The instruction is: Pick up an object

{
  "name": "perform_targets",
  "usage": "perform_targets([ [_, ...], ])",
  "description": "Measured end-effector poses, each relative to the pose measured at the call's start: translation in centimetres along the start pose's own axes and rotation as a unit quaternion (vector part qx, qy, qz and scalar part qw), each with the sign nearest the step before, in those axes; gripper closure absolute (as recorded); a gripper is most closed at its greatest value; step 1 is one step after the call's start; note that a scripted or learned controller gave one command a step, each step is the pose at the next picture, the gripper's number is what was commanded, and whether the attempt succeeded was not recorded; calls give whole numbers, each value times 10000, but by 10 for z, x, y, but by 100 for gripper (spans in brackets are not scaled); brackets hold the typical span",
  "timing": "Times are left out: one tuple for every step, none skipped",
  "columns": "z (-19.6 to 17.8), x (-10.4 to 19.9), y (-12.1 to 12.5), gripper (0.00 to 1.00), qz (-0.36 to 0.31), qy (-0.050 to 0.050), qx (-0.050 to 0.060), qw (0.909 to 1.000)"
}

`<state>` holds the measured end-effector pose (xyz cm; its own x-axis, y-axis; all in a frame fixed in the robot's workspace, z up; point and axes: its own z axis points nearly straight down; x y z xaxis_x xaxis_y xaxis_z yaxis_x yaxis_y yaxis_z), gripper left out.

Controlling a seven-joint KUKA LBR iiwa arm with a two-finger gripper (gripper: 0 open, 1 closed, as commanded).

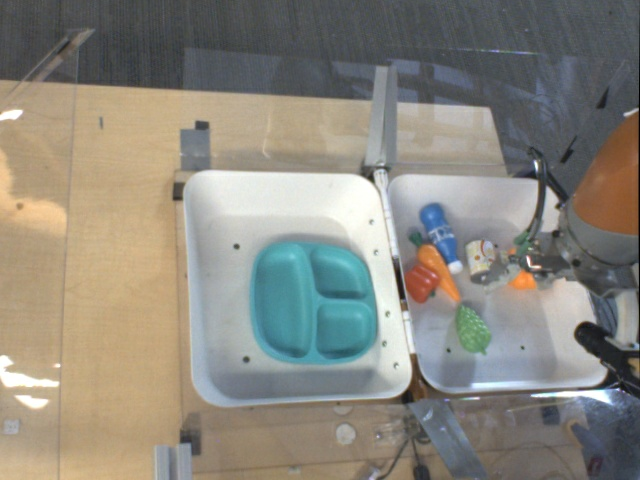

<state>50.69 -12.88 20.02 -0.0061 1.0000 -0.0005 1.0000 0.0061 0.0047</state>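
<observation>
**Reaching into the right bin, with no grasp we can confirm**

Looking down from the fixed camera, we find the gripper (500, 266) low in the right bin (560, 368), at the end of the grey arm with its orange band. Whether it is apart or together, we cannot tell. A small white object with markings (481, 258) lies touching or just beside the tip, on the side away from the arm, and a small orange piece (524, 281) sits just beside it toward the arm. Further out lie a blue bottle (439, 233), a toy carrot (440, 273), a red toy (420, 284) and a green toy (472, 330).

We judge this to be the approach or grasp step, with no object lifted. The next move calls for closing squarely on one item, probably the white one, then rising straight. Beyond the toys, the left bin (220, 268) holds a teal divided tray (313, 301).
</observation>
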Motion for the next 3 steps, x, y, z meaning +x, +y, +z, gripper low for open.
perform_targets([
  [110,13,89,0,-568,-8,-55,9984],
  [98,14,91,100,-571,-6,-78,9983],
  [13,85,140,100,-872,3,-27,9962],
])
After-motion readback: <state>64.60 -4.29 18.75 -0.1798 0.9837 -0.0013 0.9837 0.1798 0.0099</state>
